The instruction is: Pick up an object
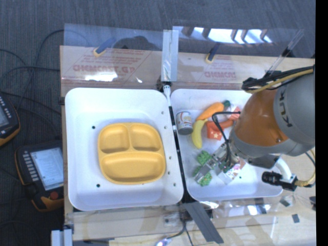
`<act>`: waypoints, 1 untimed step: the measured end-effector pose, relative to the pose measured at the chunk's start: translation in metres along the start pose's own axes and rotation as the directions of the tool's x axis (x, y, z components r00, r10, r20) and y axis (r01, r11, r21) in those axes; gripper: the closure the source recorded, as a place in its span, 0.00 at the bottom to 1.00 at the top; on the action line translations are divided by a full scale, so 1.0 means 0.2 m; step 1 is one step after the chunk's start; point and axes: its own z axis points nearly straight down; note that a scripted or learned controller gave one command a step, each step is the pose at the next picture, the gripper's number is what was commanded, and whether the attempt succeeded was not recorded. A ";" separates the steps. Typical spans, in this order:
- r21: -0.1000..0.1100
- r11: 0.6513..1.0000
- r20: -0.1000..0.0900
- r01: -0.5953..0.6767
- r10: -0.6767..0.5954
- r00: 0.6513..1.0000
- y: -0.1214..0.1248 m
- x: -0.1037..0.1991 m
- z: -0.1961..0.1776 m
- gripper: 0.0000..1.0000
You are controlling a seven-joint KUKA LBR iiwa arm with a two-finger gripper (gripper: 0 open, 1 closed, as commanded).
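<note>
Toys crowd the right bin; hand grip too obscured to tell.

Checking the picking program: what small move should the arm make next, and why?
Probably lower straight onto the green toy: the gripper sits right beside it in the right bin, with the banana and can farther off.

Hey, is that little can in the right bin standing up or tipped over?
Tipped over: the can lies on its side beside the banana.
</note>
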 end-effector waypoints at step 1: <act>-0.002 0.985 -0.004 -0.170 0.170 0.985 -0.03 0.00 0.00 0.00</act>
